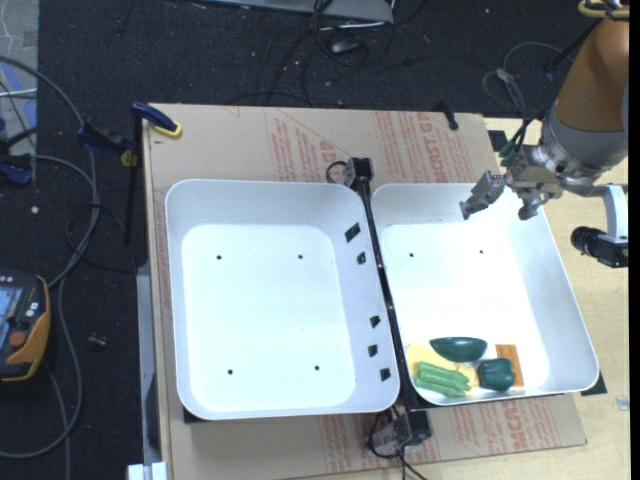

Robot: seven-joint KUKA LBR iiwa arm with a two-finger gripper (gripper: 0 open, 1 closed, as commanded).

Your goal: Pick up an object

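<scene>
At the near edge of the right bin (pixel 560 268) lies a small heap of objects: a dark green bowl (pixel 459 347), a light green ridged piece (pixel 441 378), a dark green block (pixel 496 373), an orange piece (pixel 509 353) and something pale yellow (pixel 425 353) under them, all touching or just beside each other. They look like small plastic or rubber toys, so I judge them light, stiff enough and not fragile, but perhaps a little slippery. The gripper (pixel 505 199) hangs above the far rim of the same bin, well apart from the heap; its two fingers stand spread wide and nothing is between them. The ridged piece seems the easiest to take, across its narrow width, because its ribs give friction. The bowl is better taken by its rim.
</scene>
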